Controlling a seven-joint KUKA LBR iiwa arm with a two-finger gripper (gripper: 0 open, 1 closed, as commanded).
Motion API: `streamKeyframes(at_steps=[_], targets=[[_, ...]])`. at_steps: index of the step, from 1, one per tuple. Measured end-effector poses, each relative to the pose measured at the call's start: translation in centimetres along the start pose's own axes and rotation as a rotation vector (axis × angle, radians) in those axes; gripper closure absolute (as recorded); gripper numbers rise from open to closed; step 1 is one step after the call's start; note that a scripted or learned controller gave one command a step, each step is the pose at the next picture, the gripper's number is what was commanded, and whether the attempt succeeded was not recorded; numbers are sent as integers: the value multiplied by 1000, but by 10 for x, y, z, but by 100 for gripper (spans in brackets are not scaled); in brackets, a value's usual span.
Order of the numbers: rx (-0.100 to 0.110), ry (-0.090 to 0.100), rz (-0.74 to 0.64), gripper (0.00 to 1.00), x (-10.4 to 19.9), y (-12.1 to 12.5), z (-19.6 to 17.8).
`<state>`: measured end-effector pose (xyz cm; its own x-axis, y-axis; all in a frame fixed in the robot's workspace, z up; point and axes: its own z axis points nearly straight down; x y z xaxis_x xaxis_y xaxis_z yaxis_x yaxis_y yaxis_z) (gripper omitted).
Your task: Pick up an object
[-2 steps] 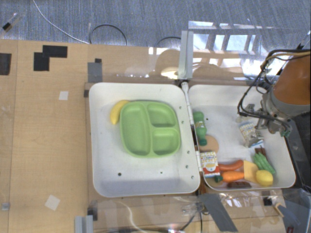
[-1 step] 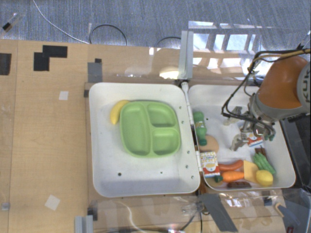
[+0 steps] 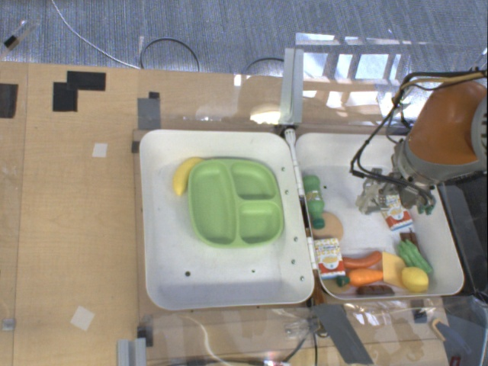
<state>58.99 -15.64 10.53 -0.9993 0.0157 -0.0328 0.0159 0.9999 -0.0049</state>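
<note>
Hovering over the right bin [image 3: 454, 277], the end effector [image 3: 390, 201] is hanging from the grey arm [image 3: 446, 128] with its smooth orange band; whether it is spread or pressed together cannot be told, since cables and metal parts are blurring together there. Just below it, a small red-and-white carton [image 3: 398, 219] is lying on the bin floor, touching or nearly touching the end effector. Near it, a dark green ridged vegetable [image 3: 414, 253] is lying beside a round yellow lemon [image 3: 415, 279]. Further left along the bin's near wall, an orange carrot [image 3: 367, 276], a red sausage-like piece [image 3: 362, 261] and a boxy printed carton [image 3: 328, 253] are crowding together. A green bottle-shaped item [image 3: 312, 192] is resting against the dividing wall. In the left bin [image 3: 221, 292], a matte green plastic tray [image 3: 233, 202] with three rounded compartments is covering part of a curved yellow banana [image 3: 182, 175]. Both shallow white bins are sitting on a pale wood-grain table [image 3: 69, 204].
</note>
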Motion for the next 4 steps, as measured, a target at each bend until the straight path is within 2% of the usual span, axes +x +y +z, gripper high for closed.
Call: streamKeyframes(at_steps=[1, 2, 3, 4], targets=[[-2, 18, -192, 100, 1, -51, -76], [-5, 21, -194, 0, 2, -49, -75], [-4, 22, -93, 0, 46, -47, 8], [-1, 15, -44, 0, 47, -4, 13]])
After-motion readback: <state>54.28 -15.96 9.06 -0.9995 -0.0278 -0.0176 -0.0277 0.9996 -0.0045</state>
